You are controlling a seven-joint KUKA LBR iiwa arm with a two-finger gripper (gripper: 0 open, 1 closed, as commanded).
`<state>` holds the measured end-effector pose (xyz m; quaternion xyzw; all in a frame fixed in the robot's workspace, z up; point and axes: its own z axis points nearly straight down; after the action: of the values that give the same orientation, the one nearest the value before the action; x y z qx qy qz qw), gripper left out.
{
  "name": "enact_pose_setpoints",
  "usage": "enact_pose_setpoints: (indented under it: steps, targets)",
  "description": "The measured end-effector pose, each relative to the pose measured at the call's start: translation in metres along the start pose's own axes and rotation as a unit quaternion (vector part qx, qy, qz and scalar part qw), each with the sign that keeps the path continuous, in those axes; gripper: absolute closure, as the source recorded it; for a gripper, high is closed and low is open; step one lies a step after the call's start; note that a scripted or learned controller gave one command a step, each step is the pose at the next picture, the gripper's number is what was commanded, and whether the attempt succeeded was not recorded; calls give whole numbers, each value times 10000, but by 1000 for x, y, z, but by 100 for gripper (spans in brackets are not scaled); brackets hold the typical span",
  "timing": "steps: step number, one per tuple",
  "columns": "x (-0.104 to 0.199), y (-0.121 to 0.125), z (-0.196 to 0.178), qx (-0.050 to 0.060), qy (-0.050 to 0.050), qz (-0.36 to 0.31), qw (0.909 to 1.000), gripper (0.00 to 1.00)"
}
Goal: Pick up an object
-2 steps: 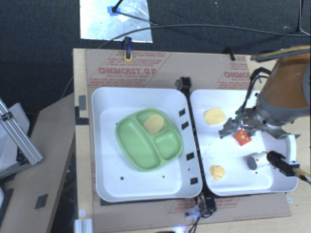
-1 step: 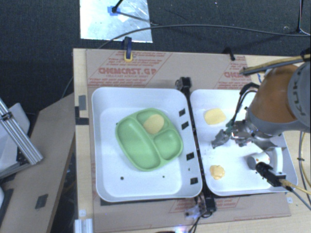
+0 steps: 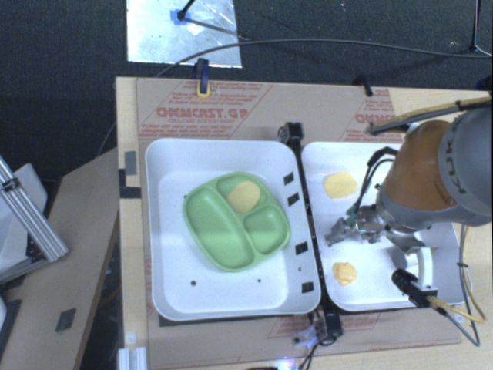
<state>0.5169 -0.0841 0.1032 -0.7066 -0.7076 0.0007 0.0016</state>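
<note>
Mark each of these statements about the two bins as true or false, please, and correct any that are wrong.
1. A green divided plate lies in the left bin. True.
2. A yellow piece rests in one compartment of that plate. True.
3. The right bin holds three yellow pieces. False: two show there, the farther yellow piece and the nearer yellow piece.
4. The gripper hangs over the left bin. False: it is over the right bin, between the two pieces there.
5. The green plate is round and undivided. False: it has several compartments.
</note>
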Motion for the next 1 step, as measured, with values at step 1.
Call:
enact_pose_setpoints:
  steps: [1]
  targets:
    - [0, 0, 20, -8, -2, 2, 10000, 0]
